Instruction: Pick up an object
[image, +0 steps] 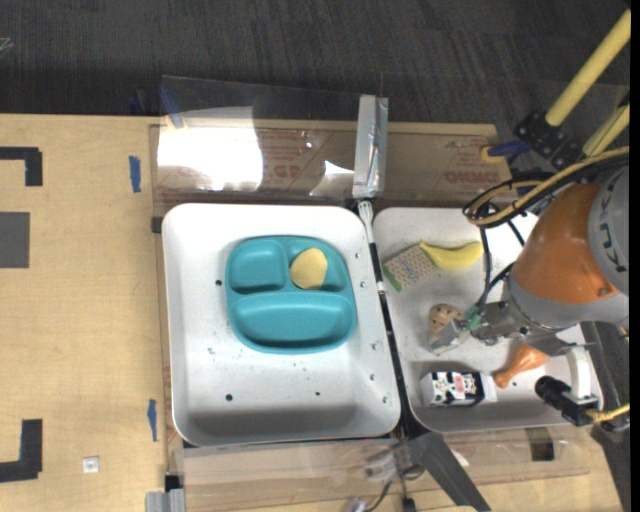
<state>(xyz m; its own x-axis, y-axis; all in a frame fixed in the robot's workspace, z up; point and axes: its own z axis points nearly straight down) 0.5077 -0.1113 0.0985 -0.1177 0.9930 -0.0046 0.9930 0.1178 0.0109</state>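
A robotics laboratory test cell. A plywood table (70, 330) marked with black tape corners (25, 165) and blue tape tabs (134, 172) carries two shallow white bins (200, 400) divided by a clear plastic panel (300, 160). The grey-and-orange robot arm (575, 255) trails loose cables (500, 200) over dark carpet (300, 40).
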